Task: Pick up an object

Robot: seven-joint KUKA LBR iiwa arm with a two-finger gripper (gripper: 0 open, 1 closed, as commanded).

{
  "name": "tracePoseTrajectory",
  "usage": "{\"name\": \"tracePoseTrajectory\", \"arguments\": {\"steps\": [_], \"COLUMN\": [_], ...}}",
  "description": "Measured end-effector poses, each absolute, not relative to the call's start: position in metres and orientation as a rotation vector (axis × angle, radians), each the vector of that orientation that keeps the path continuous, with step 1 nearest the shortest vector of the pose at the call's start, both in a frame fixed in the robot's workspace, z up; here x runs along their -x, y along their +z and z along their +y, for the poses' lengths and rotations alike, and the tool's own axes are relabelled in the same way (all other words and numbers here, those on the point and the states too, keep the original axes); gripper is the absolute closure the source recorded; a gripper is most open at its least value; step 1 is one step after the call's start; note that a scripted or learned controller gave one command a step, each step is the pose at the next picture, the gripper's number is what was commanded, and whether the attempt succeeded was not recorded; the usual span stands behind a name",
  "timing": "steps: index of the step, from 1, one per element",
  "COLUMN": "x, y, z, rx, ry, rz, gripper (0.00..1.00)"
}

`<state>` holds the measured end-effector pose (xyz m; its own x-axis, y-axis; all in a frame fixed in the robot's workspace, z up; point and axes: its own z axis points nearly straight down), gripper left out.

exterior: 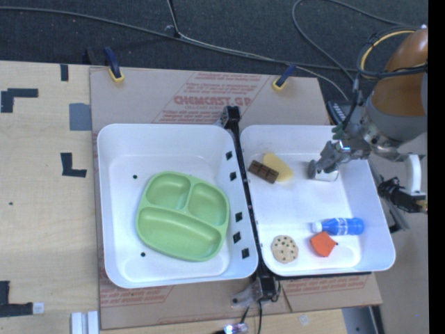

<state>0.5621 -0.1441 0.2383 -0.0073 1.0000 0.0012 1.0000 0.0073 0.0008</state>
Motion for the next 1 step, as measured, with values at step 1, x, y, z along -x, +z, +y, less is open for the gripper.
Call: {"name": "tracePoseTrajectory", "arguments": {"steps": [1], "x": [-0.5693], "y": [0.2282], "z": [-0.0901], "rx": [2.214], "ry": [0.001], "rz": [-2.227], "gripper": [1.00]}}
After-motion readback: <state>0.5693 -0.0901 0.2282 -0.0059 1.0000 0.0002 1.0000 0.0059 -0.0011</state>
